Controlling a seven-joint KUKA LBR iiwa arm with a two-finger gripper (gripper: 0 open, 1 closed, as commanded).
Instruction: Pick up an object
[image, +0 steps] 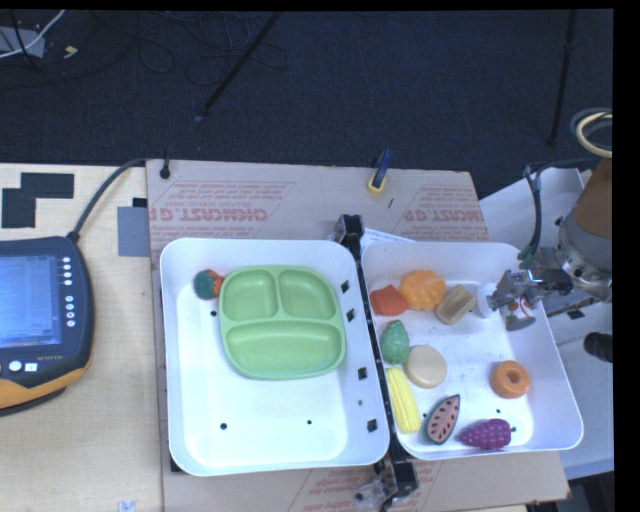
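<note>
Hovering over your right bin (560, 400), gripper (512, 300) near its top right corner, finger state unclear, beige block (456, 304) just left, donut (510, 379) below.

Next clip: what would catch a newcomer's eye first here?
The green divided plate dominates the left bin, a small round toy at its corner. The right bin holds scattered toy foods: corn, a doughnut, purple grapes. The claw hovers near its far right rim.
</note>
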